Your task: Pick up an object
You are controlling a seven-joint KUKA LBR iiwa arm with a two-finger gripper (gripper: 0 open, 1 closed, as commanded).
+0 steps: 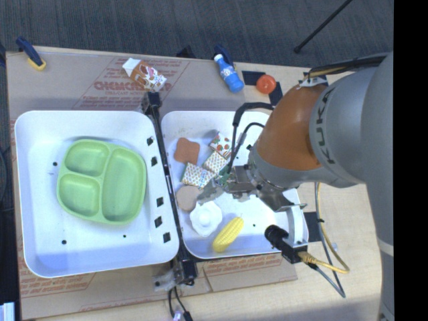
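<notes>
Right bin (200, 120) contents were seen clustered at its left half: brown bread-like slice (187, 151), two checkered packets (215, 160) (196, 175), tan round piece (186, 197), white cup-like item (206, 218), yellow corn cob (228, 234) laid diagonally near the front wall.

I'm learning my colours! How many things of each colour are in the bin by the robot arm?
Brown: 2, the square piece and the round piece
Patterned packets: 3
White: 1, the white piece
Yellow: 1, the corn
Total: 7
</notes>
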